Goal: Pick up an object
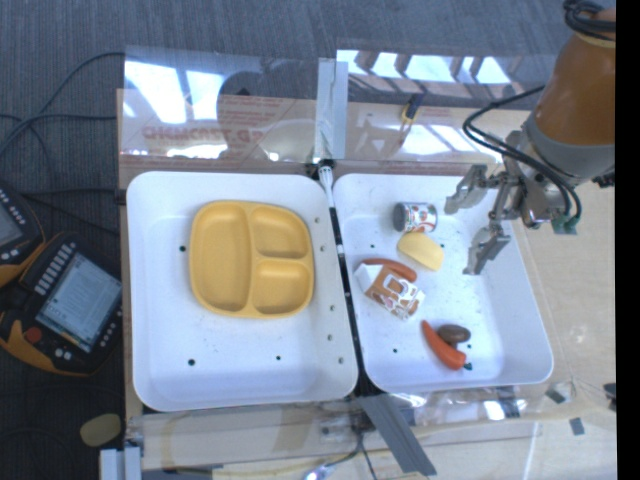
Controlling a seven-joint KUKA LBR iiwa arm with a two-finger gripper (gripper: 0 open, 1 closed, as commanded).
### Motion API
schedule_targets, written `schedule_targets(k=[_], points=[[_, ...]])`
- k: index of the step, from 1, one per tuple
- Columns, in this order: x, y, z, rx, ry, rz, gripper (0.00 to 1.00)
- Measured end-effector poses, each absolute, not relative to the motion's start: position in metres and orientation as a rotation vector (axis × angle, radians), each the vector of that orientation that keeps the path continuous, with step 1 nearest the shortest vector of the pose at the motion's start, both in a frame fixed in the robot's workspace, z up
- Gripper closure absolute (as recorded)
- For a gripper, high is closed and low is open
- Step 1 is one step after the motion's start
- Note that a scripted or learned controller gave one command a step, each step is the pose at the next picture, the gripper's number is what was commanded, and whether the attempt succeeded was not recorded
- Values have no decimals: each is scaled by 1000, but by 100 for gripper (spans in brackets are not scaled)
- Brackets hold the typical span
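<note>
My gripper (473, 224) hangs over the right side of the right bin (520, 313), open, with nothing between its fingers. Just left of it lie a small tin can (415, 216) on its side and a yellow wedge (421, 251). Further left are a red sausage (388, 266) and a white and orange carton (393, 294). Near the bin's front lie an orange carrot (443, 348) and a dark brown piece (454, 333) touching it.
The left bin (160, 348) holds a yellow divided plate (252, 258). A clear wall (330, 108) rises behind both bins. A handheld controller (55, 303) lies on the floor at the left. Bare bin floor shows beneath and right of the gripper.
</note>
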State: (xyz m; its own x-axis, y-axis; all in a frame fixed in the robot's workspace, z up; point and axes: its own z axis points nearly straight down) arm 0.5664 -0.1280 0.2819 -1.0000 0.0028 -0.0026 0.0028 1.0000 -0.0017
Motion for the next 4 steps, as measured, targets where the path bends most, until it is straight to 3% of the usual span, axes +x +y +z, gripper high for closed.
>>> schedule_targets(k=[1, 2, 3, 4], points=[[532, -155, 135, -109, 3140, -2, 0], [505, -145, 91, -246, 3117, -9, 0], [507, -145, 101, -249, 3114, -14, 100], [504, -72, 184, -688, 3062, 2, 100]])
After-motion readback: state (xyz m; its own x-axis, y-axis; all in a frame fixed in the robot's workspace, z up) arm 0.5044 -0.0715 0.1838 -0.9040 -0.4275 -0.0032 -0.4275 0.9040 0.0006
